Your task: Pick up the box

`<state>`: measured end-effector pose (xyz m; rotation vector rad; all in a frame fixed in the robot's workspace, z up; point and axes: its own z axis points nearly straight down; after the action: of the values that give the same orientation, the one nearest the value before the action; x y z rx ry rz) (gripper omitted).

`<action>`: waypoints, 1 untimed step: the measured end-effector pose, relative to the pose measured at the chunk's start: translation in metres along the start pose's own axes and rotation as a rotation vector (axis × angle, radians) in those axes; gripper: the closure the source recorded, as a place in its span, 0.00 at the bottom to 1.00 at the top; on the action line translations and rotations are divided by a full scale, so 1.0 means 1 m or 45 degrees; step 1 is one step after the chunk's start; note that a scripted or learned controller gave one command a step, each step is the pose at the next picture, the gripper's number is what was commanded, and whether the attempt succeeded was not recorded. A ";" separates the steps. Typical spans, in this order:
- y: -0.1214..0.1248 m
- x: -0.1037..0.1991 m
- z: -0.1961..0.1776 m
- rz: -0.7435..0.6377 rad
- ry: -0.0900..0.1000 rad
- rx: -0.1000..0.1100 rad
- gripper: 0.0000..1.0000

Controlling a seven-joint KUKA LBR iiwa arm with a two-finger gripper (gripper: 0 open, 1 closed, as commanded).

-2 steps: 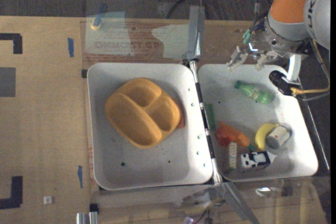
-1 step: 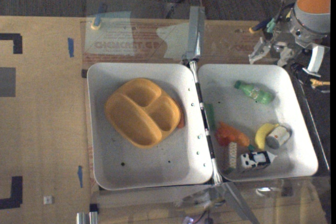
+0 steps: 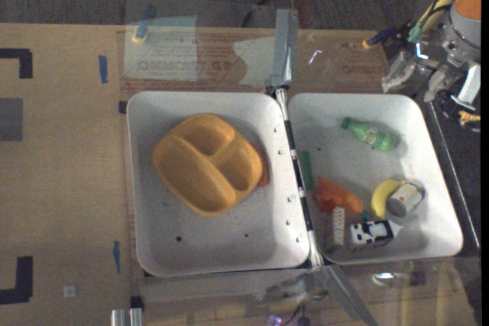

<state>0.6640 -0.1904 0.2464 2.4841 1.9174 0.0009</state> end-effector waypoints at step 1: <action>-0.033 0.042 0.114 0.033 0.003 0.006 0.00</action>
<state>0.6431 -0.1418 0.1320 2.5127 1.8882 -0.0011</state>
